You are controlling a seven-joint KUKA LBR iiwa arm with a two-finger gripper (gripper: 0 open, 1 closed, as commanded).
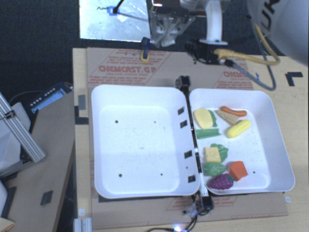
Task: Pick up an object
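Note:
Several toy foods lie in the right bin: a pale yellow piece, an orange-red hot dog, a yellow lemon-shaped piece, a green bean strip, a yellow cube on a green leaf, a green piece, an orange-red block and purple grapes. My gripper hangs high at the top of the camera view, beyond the bins' far edge and above the cardboard. Nothing shows between its fingers.
The left bin sits beside the right one, joined by black clips. Cables run across the cardboard behind the right bin. A blue clamp stands at the back. A metal rail lies at the left.

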